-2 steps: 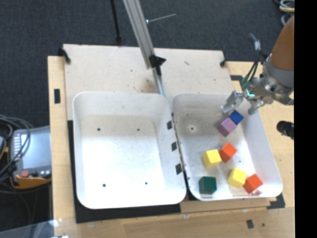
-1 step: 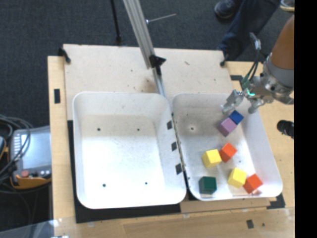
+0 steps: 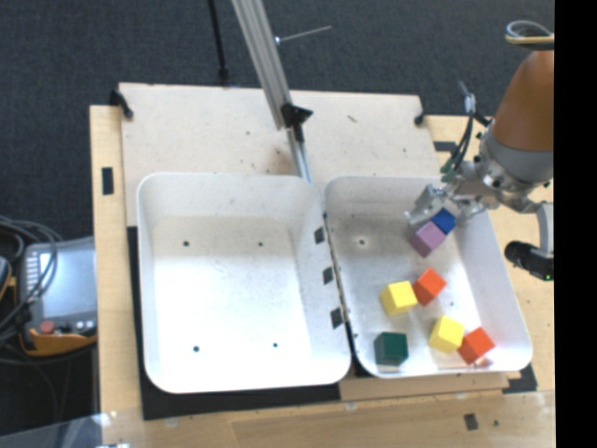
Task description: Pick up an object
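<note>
Hidden or cropped parts around the right bin

Arm [image 3: 524, 101] cut off by the right edge, only the orange band and grey wrist visible. Gripper [image 3: 438, 209] seen from above, finger spread not readable against the clutter of cables and brackets. Blue cube [image 3: 445, 220] partly covered by the gripper and by the purple cube [image 3: 428, 238] touching it; contact with the fingers not decidable. Red cube [image 3: 477, 344] partly hidden behind the yellow cube [image 3: 447, 333] beside it. Aluminium camera post [image 3: 264, 54] cropped at the top edge. Grey control box [image 3: 58, 292] at the left partly cut off, its screen too small to read.
</note>
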Controlling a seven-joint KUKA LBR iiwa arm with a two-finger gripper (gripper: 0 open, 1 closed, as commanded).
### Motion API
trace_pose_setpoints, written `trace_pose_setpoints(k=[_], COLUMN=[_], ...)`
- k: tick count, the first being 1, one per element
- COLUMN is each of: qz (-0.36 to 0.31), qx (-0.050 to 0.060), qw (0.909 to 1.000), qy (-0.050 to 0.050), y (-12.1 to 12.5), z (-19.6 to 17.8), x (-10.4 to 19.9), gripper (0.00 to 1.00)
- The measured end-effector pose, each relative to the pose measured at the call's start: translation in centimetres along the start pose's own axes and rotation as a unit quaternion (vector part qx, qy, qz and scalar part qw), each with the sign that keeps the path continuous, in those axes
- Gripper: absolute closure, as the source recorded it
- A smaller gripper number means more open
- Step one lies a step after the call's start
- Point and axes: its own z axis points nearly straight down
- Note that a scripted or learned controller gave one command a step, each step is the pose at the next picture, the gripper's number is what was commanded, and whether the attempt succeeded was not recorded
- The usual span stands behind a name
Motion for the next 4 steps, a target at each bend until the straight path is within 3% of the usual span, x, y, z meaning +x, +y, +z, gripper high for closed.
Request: trace_pose_setpoints(k=[2,3,4], qz=[0.001,0.004,0.003], qx=[-0.002,-0.001,-0.004], qw=[1.0,1.0,1.0], qy=[0.0,0.002,0.0], y=[0.5,0.4,0.1], z=[11.8,10.9,6.4], x=[-0.7,-0.7,-0.7], gripper=[0.0,1.0,1.0])
